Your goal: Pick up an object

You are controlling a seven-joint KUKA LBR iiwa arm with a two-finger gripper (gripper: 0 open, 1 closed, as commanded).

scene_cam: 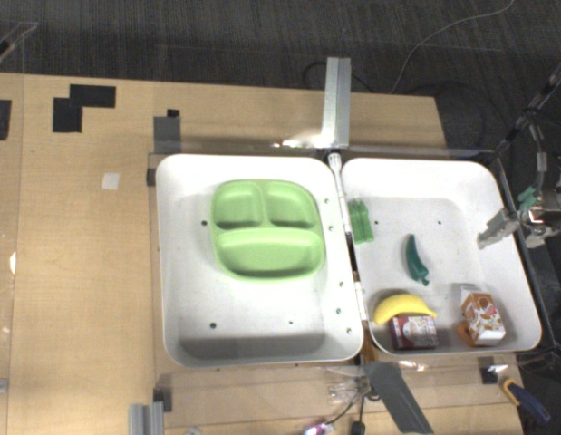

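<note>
Camera view showed the gripper [508,227] at the right bin's [443,172] right edge, fingers unclear; I could not tell their state. Banana [404,307], carton [482,319] and can [414,333] crowded the lower right; a grab there risked nudging neighbours and closing on nothing.

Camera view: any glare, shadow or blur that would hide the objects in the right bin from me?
Camera view: even light, no strong glare on the right bin; soft shadows only under the banana and the dark green pepper. The carton and the dark can look soft, labels unreadable. The gripper at the bin's right rim is small and blurry.
</note>
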